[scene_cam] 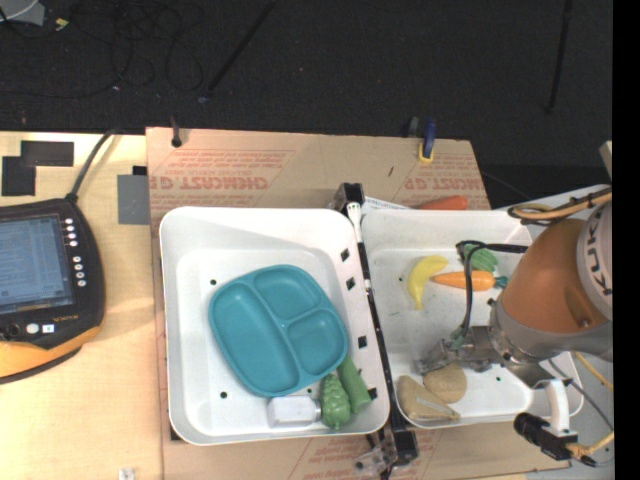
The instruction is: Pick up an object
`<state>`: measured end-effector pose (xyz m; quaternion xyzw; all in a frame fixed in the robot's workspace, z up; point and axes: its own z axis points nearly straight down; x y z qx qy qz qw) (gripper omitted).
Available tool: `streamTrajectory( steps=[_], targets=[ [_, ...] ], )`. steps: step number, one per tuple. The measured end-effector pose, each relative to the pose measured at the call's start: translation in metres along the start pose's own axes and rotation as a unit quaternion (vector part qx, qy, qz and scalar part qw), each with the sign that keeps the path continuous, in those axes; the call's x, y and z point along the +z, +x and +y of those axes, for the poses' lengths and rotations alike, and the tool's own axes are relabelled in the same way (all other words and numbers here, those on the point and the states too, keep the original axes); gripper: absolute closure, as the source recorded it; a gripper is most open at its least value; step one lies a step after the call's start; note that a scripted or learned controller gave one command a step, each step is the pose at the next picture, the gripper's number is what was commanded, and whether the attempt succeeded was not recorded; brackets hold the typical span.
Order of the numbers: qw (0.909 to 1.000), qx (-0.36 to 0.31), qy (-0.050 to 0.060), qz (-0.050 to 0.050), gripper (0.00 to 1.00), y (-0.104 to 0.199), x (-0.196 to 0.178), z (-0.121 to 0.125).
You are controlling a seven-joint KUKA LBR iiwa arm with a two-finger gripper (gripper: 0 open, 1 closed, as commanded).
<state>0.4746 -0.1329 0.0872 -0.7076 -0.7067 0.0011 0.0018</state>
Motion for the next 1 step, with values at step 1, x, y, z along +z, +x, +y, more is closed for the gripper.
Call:
streamTrajectory(
  steps=[1],
  targets=[
    [1.0000,0.003,-0.001,0.000,1.00,-0.0011,-0.0111,0.0014]
  ],
)
